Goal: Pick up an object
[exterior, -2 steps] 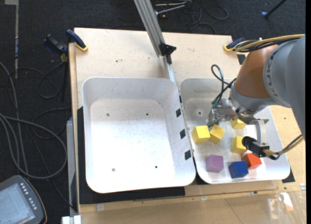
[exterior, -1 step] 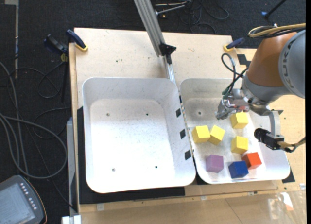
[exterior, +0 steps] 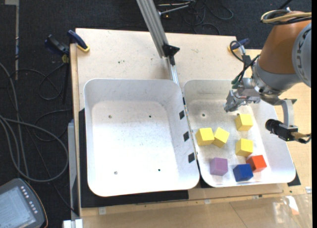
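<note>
Nearest you, along the front rim of the right-hand shallow white plastic bin [exterior: 285, 170], you have three small cubes in a loose row: a purple block [exterior: 218, 166] on the left, a blue block [exterior: 242, 172] just beside it, and an orange-red block [exterior: 257, 162] touching the blue one's far right corner.

One step back you find a yellow cube [exterior: 244, 147] just behind the orange-red one. Left of it, two more yellow cubes sit pressed together near the bin's middle: a squarely set one [exterior: 205, 136] and a slightly turned one [exterior: 221, 136] to its right.

Further back again, a fourth yellow cube [exterior: 244, 121] stands alone, well apart from the pair. The grey two-finger gripper [exterior: 233, 104] hangs just behind and to the left of this cube, over bare bin floor. You cannot tell from this angle how the tool stands, and nothing is visible in its grasp. All the candidate objects lie on the bin floor.

Behind the gripper, the grey arm with its orange band [exterior: 282, 49] comes in from your right, with a black cable fitting [exterior: 280, 129] hanging beside the bin's right wall.

To your left sits the second shallow white bin [exterior: 99, 123]. At the far side, a slanted silver metal bar [exterior: 151, 14] runs down to the seam between the bins, and blue-and-yellow clamps [exterior: 78, 40] grip the pale wooden bench [exterior: 124, 54] at its far corners.
</note>
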`<state>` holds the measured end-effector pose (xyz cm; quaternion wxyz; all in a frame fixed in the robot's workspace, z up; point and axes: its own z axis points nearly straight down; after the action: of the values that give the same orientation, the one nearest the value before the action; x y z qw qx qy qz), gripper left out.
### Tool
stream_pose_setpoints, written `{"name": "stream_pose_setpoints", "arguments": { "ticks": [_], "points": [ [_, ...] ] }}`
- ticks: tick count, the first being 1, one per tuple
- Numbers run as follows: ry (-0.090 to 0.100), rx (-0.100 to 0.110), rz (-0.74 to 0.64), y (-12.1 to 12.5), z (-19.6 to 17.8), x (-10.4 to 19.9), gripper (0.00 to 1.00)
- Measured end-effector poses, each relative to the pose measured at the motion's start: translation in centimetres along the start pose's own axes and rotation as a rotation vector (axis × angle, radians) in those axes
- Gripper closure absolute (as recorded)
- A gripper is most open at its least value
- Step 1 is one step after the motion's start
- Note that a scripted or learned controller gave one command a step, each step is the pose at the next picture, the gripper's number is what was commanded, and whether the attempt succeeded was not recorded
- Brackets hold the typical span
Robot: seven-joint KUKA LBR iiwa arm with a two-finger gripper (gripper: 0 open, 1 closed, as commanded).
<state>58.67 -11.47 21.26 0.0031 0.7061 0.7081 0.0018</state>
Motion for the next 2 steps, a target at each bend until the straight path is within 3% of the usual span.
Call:
{"name": "stream_pose_setpoints", "arguments": {
  "ticks": [1,2],
  "points": [
    [-0.001,0.000,0.000,0.8,-4.6,-0.5,1.00],
    [0.003,0.004,-0.005,1.5,-5.1,5.1,1.00]
  ]
}}
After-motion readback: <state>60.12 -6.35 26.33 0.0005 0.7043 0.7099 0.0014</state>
